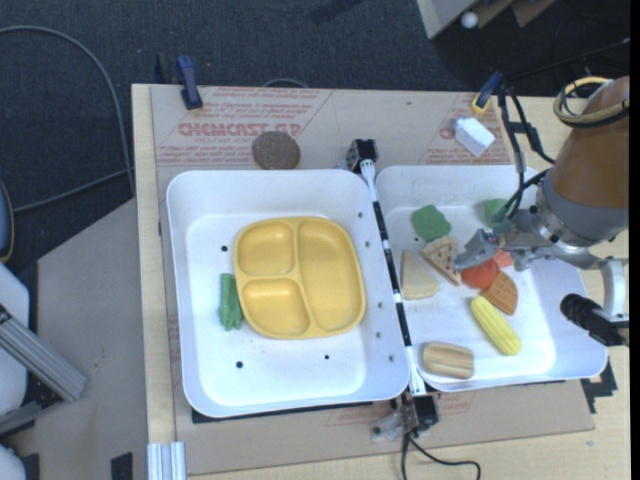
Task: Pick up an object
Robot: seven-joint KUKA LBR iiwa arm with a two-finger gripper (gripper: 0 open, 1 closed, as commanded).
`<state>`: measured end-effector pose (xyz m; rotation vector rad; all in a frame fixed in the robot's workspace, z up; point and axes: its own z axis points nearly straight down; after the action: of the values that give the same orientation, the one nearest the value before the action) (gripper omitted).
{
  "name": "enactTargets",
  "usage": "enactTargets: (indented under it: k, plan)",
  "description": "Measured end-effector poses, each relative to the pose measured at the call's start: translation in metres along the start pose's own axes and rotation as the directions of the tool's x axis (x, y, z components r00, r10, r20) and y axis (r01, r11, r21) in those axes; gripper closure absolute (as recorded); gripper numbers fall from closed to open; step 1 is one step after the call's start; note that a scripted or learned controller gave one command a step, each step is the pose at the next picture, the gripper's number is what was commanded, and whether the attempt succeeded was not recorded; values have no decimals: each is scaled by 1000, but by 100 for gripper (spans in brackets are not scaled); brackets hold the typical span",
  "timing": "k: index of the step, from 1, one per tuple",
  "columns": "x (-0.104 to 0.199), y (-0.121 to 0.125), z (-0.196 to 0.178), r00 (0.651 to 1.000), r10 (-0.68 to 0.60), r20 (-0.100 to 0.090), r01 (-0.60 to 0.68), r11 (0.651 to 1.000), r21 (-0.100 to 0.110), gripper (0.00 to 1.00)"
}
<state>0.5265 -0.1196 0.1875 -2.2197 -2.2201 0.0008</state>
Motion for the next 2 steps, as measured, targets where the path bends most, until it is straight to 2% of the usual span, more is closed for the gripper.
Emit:
enactTargets:
  k: [1, 2]
  plan:
    - [-42, -30, 99, 1000, 1, 7, -1, 1000, -13, 0]
    - [-43, -30, 89, 1000, 3, 11, -3, 1000, -17, 100]
